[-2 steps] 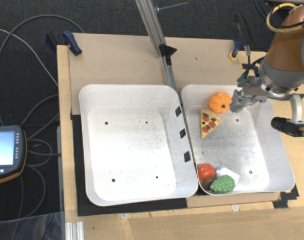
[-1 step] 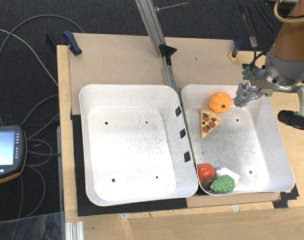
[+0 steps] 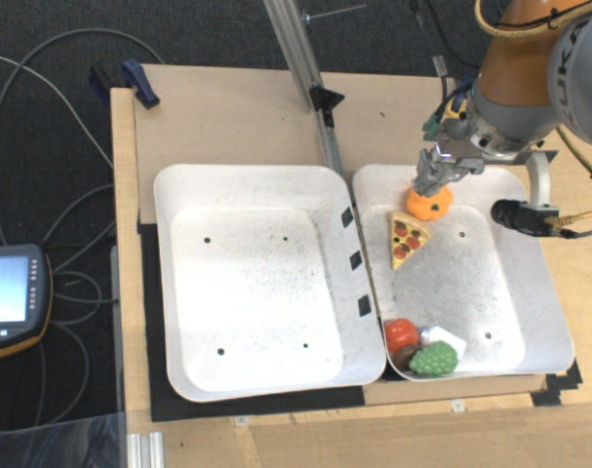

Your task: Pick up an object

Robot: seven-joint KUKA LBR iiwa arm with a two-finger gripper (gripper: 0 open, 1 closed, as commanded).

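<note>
The arm (image 3: 530, 57) has a rounded orange band above a grey wrist section, with a yellowish cable looping over its top. Thin coloured wires, green and blue perhaps, run down the wrist to a small grey metal gripper (image 3: 434, 175).

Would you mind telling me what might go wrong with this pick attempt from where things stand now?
The gripper sits right on top of the orange toy, which looks rounded, so it may slip out sideways.

The pizza slice lies just below the orange toy, so a nudge could push one into the other.

Both lie near the right bin far rim, so a knocked toy might roll against it, awkward to grasp.
</note>
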